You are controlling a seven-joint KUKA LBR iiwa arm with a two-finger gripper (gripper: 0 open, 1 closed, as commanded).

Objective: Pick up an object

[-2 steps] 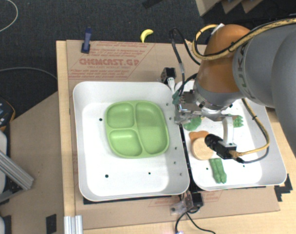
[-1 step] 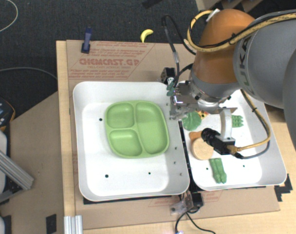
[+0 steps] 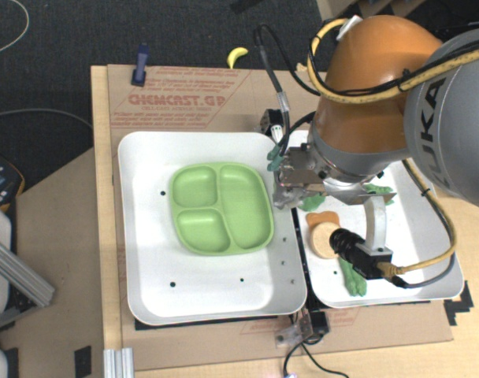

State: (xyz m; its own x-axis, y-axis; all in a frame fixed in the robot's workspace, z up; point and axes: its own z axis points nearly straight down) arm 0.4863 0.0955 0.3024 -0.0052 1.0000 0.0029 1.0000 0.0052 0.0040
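The claw (image 3: 291, 189) hangs over the left edge of the right-hand bin (image 3: 417, 288); whether it is wide or narrow cannot be told. Just nearer than the claw lies a tan round piece (image 3: 321, 233). Past that lies a green strip (image 3: 354, 280), its long axis pointing away from the claw.

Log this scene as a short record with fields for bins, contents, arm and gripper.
left bin: holds a green divided plate, lying flat
right bin: holds a tan round piece and green toy pieces
arm: reaches over the right bin
gripper: above the right bin's left side, near the tan round piece
grasp: cannot tell
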